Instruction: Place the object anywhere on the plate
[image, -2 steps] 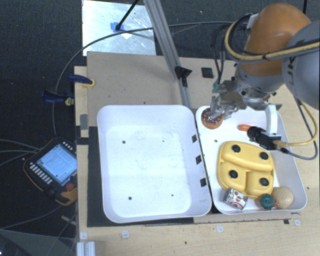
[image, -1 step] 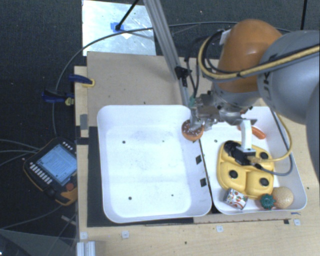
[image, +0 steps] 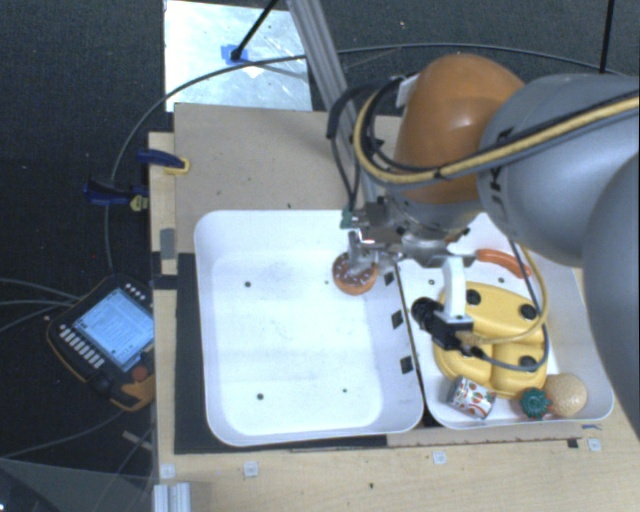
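The tool (image: 362, 250) hangs over the left bin (image: 240, 400), a small round brown object (image: 354, 274) directly below; whether it grips is unclear. I see no plate, so placing remains.

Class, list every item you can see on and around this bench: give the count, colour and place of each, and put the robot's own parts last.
White bins: 2, side by side on the bench; left bin, right bin.
Small round object: 1, orange-brown, upper right of the left bin, just below the claw.
Yellow object: 1, large, in the right bin.
Can: 1, white with red, lower part of the right bin.
Small ball: 1, teal, beside the can.
Round ball: 1, tan, right of the teal one.
Handheld screen unit: 1, orange and black, left of the bench.
Clamps: 2, blue, left bench edge.
Arm: 1, grey with orange band.
Claw: 1, over the left bin.
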